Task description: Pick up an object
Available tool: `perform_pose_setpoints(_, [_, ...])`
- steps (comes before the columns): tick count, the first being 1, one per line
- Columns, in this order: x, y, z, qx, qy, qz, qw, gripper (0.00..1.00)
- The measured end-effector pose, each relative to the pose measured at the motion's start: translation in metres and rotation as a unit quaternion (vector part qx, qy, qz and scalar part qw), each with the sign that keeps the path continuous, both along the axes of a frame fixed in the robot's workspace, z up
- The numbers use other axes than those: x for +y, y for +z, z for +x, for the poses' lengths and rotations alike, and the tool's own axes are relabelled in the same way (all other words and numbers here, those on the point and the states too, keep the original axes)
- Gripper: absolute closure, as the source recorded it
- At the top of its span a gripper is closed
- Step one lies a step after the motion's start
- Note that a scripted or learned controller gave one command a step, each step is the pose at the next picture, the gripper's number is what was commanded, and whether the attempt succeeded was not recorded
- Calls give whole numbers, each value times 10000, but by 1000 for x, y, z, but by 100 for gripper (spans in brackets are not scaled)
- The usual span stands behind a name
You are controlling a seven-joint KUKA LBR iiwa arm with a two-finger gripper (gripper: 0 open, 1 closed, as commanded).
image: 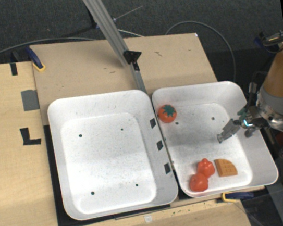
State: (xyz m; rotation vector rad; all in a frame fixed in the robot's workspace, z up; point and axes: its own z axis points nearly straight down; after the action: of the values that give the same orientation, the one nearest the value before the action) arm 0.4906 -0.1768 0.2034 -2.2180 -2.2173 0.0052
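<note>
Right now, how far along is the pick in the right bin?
Nothing looks picked yet. The round orange-red tomato toy with green top, the lumpy red pepper toy and the tan waffle-like toy piece all lie on the right white bin floor. In hand: the gripper hangs over that bin's right side, nothing visible between its fingers. Left: reach one, grasp, lift.
</note>
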Motion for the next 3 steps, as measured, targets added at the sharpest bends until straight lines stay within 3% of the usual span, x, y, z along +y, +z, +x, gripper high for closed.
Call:
perform_pose_setpoints(1, [0, 2, 1, -23, 9, -4, 10000, 0])
perform_pose_setpoints(3, [10, -111, 3, 9, 6, 2, 10000, 0])
